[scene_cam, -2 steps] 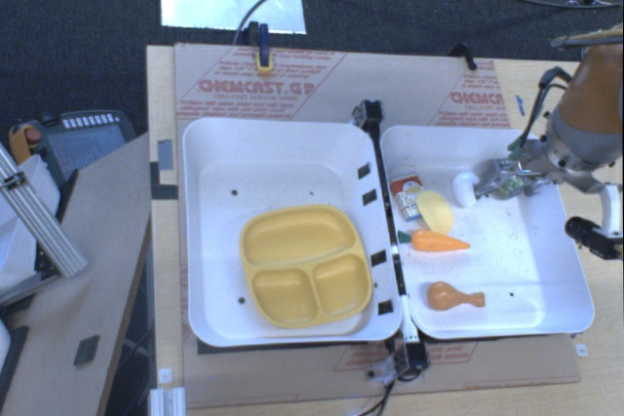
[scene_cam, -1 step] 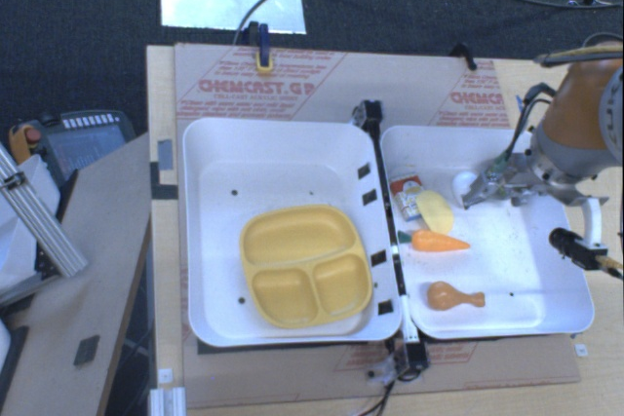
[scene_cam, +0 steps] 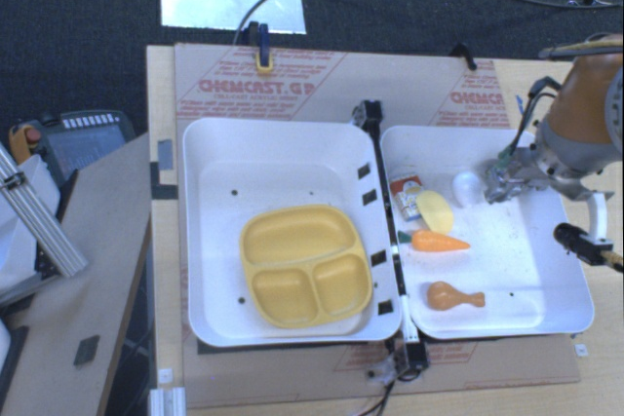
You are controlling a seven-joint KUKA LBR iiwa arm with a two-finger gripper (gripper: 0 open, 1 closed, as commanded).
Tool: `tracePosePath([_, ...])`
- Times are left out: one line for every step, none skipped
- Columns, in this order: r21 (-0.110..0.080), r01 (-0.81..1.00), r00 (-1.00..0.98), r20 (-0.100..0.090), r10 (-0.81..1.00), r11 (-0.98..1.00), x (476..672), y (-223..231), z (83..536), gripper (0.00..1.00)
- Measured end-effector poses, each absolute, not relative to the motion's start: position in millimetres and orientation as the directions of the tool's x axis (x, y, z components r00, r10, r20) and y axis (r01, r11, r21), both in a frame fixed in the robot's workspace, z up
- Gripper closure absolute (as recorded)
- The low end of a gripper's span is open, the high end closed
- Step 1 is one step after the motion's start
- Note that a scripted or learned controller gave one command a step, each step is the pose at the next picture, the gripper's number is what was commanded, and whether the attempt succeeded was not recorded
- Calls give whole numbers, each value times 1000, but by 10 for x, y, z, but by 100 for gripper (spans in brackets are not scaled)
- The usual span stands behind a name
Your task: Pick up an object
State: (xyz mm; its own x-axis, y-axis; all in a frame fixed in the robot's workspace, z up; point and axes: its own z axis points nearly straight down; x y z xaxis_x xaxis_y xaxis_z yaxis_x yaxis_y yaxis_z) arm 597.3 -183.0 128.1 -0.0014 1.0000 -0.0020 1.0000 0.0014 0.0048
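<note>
We judged the toy carrot [scene_cam: 439, 244] light, stiff, slick; grasp mid-body. The gripper [scene_cam: 497, 182] hovered near; its finger state unclear.

Two white bins are seen side by side on the bench. A yellow divided tray [scene_cam: 304, 263] lies in the left bin [scene_cam: 210, 209]. In the right bin [scene_cam: 546, 302], near the divider, a small red-and-white packet [scene_cam: 404, 187] and a pale yellow piece [scene_cam: 435, 209] are touching, w/ a carrot [scene_cam: 440, 243] just below and a drumstick [scene_cam: 453, 297] lower still. The gripper [scene_cam: 499, 182] is positioned at the bin's upper right, beside a white object [scene_cam: 467, 184]; finger state can't be made out.
</note>
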Motion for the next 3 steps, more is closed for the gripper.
tracePosePath([7, 1000, -4, -2, 1000, 4, 5979, -1792, 1921, 100])
tracePosePath([8, 1000, -5, -3, 1000, 5, 6087, -1784, 2510, 100])
tracePosePath([5, 1000, -5, -2, 1000, 5, 6099, -1786, 2673, 100])
